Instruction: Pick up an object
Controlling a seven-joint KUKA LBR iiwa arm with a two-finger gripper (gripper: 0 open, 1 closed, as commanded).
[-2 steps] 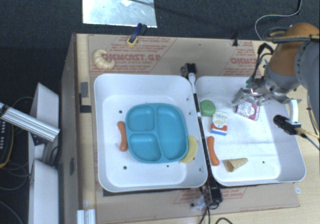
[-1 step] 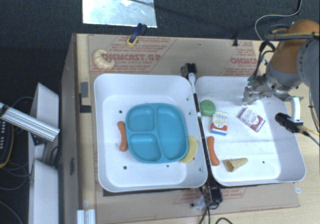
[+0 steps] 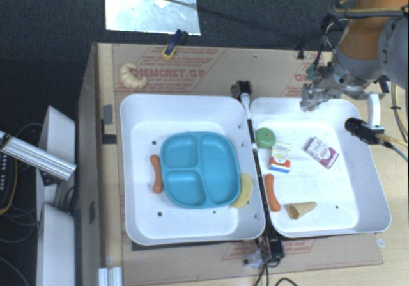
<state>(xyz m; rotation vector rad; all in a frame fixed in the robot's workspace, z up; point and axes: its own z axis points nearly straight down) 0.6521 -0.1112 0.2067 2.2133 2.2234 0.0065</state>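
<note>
Nearest the desk's front edge, an ice-cream cone [image 3: 300,210] lies in the right bin [image 3: 370,214], an orange sausage [image 3: 272,192] just beside it. Farther back, a purple packet [image 3: 321,151] lies below the end effector [image 3: 311,100], poised over the bin's rear rim; its opening cannot be told.

Red lettering is running across the cardboard sheet [image 3: 192,73] under the bins; along the far edge it is reading roughly "CHEMCAST GP", upside-down-looking and faint. More red print is showing at the sheet's right far corner and near edge, too blurred to make out. The small carton [image 3: 279,157] and maroon packet [image 3: 320,151] are carrying print, not legible.
</note>
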